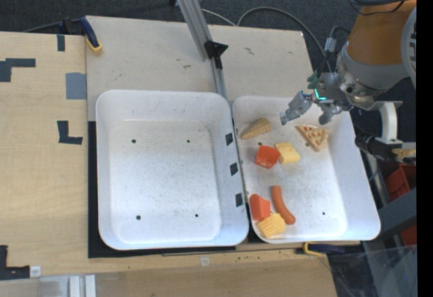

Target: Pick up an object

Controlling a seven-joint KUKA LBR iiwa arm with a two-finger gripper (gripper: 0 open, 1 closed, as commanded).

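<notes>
Small toy foods [277,155] scattered flat in right white bin [358,214]

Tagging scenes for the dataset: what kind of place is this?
Probably a robot lab's pick-testing bench: two shallow white bins side by side on a plywood bench, toy food pieces in the right one, the gripper above them, tape marks on the wood.
</notes>
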